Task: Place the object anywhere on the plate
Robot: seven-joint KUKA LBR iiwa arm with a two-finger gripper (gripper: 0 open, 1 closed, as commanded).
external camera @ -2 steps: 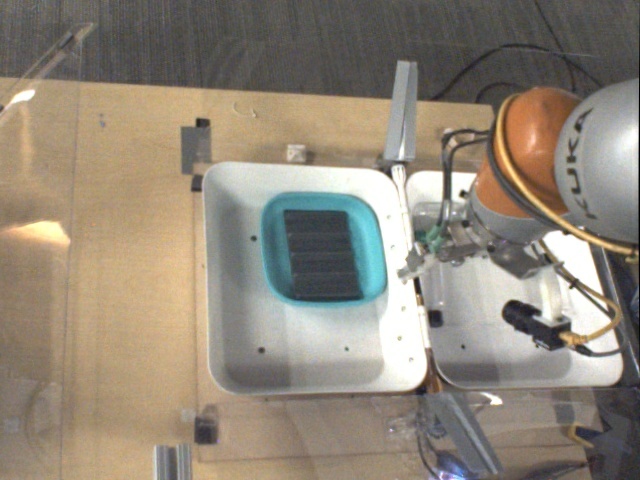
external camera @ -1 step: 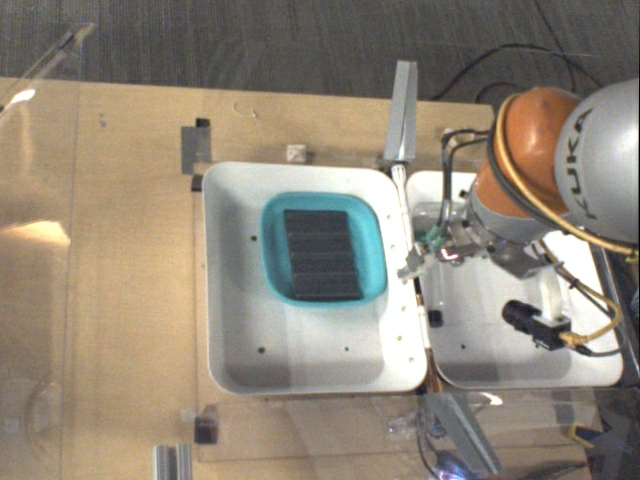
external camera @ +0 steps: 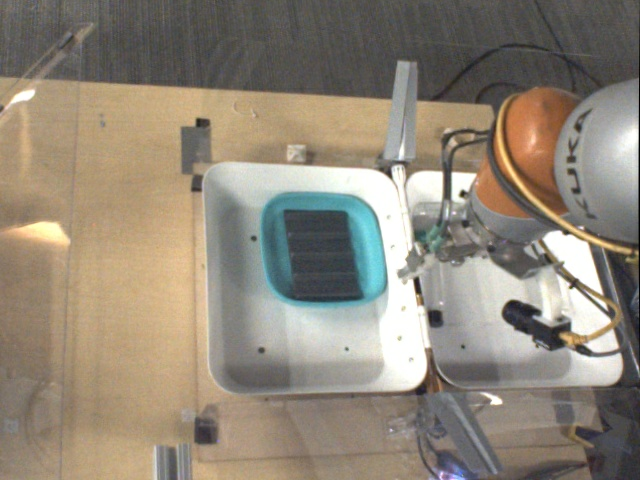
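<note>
A teal, rounded-square plate (external camera: 323,248) with a dark ribbed centre sits in the left bin (external camera: 230,348); the gripper (external camera: 432,246) hangs over the right bin (external camera: 500,368). A small green object (external camera: 432,235) shows at the gripper; whether it is held, I cannot tell.

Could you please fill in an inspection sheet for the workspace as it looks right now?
Surface: wooden bench bearing two white bins, left bin and right bin.
Job's things: teal plate with a dark ridged centre in the left bin; a small green object by the gripper.
Clutter: small dark piece in the right bin.
Grippers: over the right bin's left edge, grip unclear.
Cables: black and yellow leads beside the arm.
Surroundings: grey carpet.
</note>
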